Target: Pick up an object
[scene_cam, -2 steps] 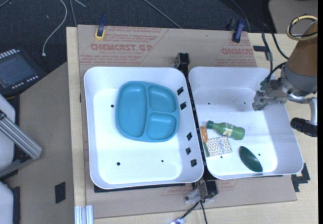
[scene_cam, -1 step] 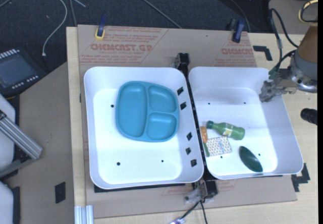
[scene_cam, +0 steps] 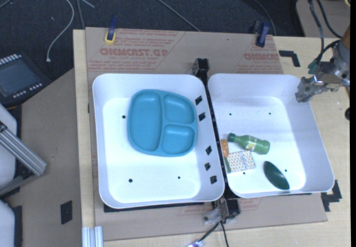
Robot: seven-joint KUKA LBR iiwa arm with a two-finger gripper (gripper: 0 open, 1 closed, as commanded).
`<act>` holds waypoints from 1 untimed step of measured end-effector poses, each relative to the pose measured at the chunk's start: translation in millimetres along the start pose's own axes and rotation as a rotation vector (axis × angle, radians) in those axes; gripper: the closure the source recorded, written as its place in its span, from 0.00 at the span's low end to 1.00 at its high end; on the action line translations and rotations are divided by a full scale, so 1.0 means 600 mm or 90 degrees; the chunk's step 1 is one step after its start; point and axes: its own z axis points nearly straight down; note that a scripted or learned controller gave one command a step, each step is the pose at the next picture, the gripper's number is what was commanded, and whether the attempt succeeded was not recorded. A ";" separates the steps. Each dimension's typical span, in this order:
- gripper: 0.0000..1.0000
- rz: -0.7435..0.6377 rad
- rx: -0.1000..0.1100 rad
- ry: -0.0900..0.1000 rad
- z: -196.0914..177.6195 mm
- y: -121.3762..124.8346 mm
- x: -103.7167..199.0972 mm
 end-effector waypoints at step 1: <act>1.00 -0.003 0.005 0.004 0.010 0.007 0.089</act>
